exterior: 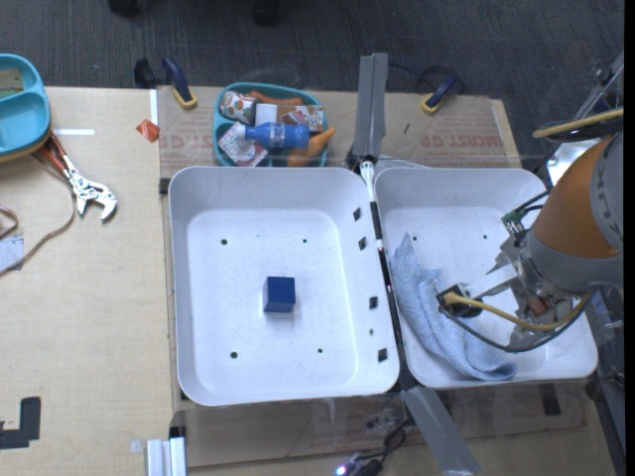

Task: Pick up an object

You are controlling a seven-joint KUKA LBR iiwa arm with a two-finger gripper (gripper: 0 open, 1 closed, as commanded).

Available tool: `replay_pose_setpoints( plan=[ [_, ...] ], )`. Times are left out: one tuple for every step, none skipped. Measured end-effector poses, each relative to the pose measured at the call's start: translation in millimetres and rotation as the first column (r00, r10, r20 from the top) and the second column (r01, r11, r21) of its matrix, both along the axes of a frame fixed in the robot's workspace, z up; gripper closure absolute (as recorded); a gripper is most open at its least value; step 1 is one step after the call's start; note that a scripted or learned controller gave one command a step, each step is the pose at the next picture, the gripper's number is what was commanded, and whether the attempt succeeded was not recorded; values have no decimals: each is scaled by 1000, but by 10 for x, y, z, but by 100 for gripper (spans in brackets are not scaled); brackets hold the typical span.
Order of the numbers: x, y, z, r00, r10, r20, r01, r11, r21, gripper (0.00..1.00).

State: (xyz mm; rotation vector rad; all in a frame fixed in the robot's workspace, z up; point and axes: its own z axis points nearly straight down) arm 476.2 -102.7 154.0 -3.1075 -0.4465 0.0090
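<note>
1. The grey arm's gripper (526, 310) hangs low over the right shallow white bin (466, 191), towards its outer wall. The wrist covers the jaws, so I cannot tell whether they stand wide or narrow.
2. A crumpled pale blue cloth (425, 300) lies along that bin's inner wall, its long axis running down to the near edge, just beside the jaws.
3. A small dark blue cube (280, 294) sits mid-floor in the left white bin (189, 266), well apart.
4. The cloth looks the nearer pick, calling for a short shift towards the inner wall.

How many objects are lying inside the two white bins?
2. A blue cube sits in the left bin; a pale cloth lies in the right bin. The arm over that bin may hide more.
</note>
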Motion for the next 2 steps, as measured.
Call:
replay_pose_setpoints(
  plan=[
    [7,-579,201,997,76,3,-76,997,-1,0],
    [53,-624,-54,995,98,1,-98,995,1,0]
  ],
)
